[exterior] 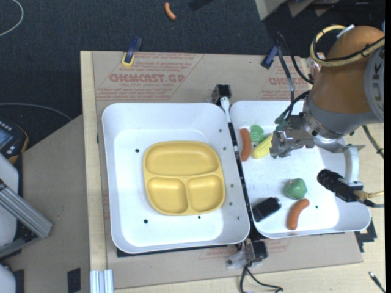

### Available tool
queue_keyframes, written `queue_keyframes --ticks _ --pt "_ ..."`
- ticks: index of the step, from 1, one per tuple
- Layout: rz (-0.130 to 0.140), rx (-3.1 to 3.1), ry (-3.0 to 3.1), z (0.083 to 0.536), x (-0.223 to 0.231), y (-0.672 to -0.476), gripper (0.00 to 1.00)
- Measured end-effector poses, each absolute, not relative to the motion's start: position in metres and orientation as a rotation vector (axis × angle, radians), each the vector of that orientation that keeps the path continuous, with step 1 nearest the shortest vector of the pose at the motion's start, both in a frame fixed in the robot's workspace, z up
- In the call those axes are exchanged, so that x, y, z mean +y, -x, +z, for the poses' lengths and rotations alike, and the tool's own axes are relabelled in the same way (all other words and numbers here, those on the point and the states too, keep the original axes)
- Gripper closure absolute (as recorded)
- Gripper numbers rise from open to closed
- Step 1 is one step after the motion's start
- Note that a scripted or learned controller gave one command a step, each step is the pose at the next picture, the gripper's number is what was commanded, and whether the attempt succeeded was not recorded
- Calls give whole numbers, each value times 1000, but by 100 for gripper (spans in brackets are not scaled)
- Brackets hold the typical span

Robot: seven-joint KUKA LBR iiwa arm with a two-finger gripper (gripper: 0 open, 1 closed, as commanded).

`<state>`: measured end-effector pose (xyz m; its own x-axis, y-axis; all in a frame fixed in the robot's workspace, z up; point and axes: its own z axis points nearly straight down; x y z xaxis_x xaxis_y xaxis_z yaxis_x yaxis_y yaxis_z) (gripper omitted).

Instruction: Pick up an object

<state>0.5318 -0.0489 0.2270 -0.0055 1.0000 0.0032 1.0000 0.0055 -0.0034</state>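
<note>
gripper over the right bin's toy foods

the grey arm with an orange band [345, 72] is reaching in from the right, its gripper [282, 144] hanging low over the right shallow white bin [342, 221]; whether it is spread or closed cannot be told. just beside the gripper are lying a yellow plastic corn-like piece [263, 148], a small green toy [256, 131] and an orange-red sausage-shaped toy [245, 144]. nearer the front are sitting a green rounded toy [295, 188], a second orange-red sausage toy [297, 213] and a black block [266, 208]. the left shallow white bin [122, 163] is holding a yellow three-compartment plastic tray [183, 177]. both bins are resting on the tabletop [91, 237].
</note>
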Motion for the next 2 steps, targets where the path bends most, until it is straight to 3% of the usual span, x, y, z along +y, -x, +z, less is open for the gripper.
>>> queue_keyframes --ticks 2 --pt "4 -2220 2215 218 23 -475 100"
